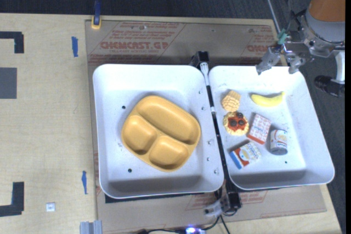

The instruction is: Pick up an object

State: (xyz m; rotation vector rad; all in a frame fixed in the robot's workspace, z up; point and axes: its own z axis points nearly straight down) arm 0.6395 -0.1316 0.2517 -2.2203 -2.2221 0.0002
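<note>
- Above the right bin's (307,172) far rim, the gripper (279,63) is hovering with fingers apart, gripping nothing.
- Just below it, the banana (267,98) is lying near the far wall; it is looking light, smooth and curved, so gripping across its middle seems best.
- Cardboard (137,41) behind is showing reddish print, not reliably readable.

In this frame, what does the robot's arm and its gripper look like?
The arm is grey with a broad orange band above the wrist. Below it sits a compact grey metal gripper with dark fittings, a small green part and thin dark cables looping beside it. Its two fingers are pale grey.
</note>
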